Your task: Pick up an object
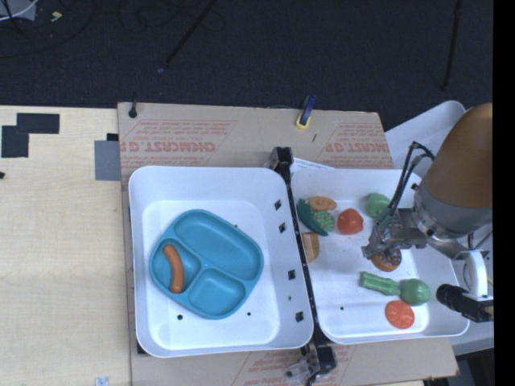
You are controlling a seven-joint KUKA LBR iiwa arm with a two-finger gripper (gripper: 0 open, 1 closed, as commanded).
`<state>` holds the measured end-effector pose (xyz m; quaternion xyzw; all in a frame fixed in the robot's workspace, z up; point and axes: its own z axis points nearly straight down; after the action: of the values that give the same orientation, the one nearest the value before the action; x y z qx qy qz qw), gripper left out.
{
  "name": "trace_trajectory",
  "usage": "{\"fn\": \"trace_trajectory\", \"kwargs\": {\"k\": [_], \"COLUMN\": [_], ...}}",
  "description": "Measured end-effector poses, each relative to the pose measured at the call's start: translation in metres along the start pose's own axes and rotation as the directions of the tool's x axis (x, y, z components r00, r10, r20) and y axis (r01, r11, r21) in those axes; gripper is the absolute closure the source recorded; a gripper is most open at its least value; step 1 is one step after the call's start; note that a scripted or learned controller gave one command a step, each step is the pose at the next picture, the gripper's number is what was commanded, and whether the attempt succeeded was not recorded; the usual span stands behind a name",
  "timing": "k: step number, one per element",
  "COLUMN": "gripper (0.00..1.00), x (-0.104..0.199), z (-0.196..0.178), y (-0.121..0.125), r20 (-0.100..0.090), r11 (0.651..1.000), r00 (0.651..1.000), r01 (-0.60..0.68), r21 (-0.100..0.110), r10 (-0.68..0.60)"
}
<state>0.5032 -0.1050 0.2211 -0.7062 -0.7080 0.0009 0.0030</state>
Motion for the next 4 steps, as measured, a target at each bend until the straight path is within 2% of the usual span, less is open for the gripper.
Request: {"fn": "trace_trajectory", "kwargs": {"k": [1,2,3,4], "gripper": [1.0,1.0,1.0,1.0], "x": [0.052,0.049,0.044,0.05], "z": [-0.013,-0.014,-0.009,0.005], "y": [-0.026,-0.02,-0.024,-0.023], "r20": [0.0,0.002,0.003,0.002], "r11": [1.0,1.0,1.0,1.0], "r00": [1.0,1.0,1.0,1.0], "r01": [0.002,-0.002,-0.003,-0.003], "r21": [-0.001,-0.003,-0.002,0.0], "r10": [-0.002,0.002,0.003,0.003]}}
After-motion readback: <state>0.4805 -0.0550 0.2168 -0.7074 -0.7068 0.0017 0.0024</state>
